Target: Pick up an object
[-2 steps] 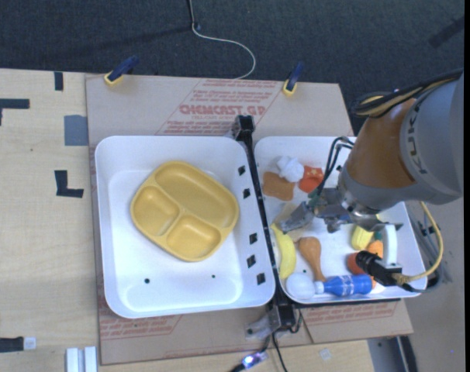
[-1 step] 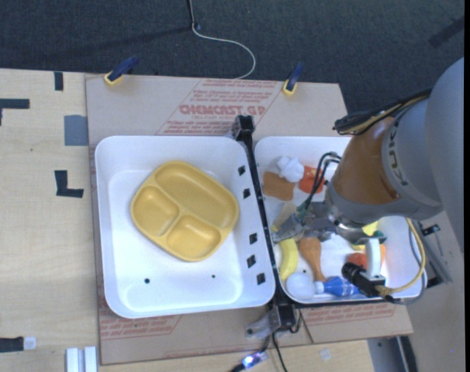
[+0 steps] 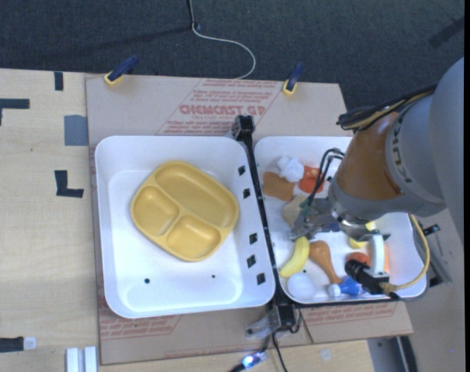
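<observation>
Yellow plastic banana (image 3: 295,257) lies lower right of frame in the cluttered right white bin (image 3: 418,231); my pincer (image 3: 311,222) hangs just above it, presumably lined up to grab, grip state I cannot tell

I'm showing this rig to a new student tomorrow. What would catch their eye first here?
Likely the yellow divided tray, lying alone in the left bin. Next, the grey arm with its orange band, reaching from the right over the right bin, where its gripper is down among small toys, including a banana.
</observation>
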`<state>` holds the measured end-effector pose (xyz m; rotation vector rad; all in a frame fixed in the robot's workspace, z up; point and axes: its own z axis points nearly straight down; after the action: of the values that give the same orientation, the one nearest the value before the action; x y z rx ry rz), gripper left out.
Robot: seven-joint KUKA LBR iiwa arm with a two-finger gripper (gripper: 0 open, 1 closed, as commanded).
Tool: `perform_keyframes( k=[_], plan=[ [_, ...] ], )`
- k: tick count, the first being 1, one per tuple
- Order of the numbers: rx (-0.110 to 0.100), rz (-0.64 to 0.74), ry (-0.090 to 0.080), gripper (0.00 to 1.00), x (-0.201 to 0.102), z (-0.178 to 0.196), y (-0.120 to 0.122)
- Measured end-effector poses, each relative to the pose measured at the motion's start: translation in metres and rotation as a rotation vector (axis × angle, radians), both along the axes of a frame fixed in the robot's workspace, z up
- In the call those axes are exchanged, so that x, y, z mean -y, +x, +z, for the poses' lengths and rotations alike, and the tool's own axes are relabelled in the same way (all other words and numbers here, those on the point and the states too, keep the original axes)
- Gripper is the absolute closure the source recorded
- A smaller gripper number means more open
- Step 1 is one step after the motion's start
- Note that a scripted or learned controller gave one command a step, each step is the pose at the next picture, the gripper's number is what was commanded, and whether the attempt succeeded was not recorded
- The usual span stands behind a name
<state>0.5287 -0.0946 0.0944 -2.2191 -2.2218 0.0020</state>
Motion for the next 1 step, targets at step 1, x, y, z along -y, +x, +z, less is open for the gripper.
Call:
perform_keyframes(
  k=[1],
  plan=[
    [0.004, -0.001, 0.0, 1.0, 0.0101, 0.0509, 0.0019]
  ],
)
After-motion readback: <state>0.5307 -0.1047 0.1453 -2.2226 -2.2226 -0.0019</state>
